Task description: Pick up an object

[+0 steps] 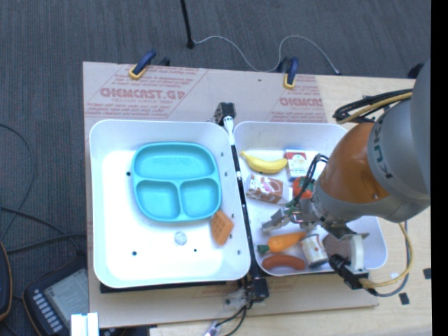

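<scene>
- In the left bin (101, 187) I see a blue divided plate (176, 182) in the middle and an orange cracker (222, 227) by the bin's right edge.
- In the right bin (374, 250) a banana (264, 162) lies near the far left corner, a carrot (287, 242) and a sausage (283, 262) by the near edge.
- My gripper (280, 219) hovers just above the carrot, fingers apart, nothing between them.

Dark grey carpet (84, 19) covers the floor around a pale wooden worktop (245, 93) printed with red lettering. Black cables (21, 187) trail across the carpet under even light.
</scene>
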You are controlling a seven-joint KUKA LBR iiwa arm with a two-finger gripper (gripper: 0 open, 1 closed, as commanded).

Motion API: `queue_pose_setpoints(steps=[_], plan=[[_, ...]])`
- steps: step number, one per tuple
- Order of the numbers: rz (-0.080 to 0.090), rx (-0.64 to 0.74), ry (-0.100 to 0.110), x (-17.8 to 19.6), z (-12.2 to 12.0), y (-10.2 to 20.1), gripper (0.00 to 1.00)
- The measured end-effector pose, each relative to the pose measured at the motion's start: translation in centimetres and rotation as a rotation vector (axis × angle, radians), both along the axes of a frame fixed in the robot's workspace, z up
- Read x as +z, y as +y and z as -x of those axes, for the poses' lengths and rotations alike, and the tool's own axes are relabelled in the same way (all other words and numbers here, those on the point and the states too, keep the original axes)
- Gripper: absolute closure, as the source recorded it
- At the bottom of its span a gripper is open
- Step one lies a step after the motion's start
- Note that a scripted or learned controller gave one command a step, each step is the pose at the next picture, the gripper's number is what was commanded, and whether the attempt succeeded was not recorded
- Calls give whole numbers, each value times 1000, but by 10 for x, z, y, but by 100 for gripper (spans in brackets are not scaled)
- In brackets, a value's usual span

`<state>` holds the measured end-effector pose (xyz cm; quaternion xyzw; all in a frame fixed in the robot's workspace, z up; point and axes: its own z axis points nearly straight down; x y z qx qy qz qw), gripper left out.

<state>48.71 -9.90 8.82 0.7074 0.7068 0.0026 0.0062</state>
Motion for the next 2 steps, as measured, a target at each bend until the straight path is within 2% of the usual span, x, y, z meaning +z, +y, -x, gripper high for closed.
queue_pose_setpoints(steps=[1, 2], plan=[[-1, 0, 0, 10, -1, 0, 100], [-1, 0, 1, 10, 0, 0, 0]])
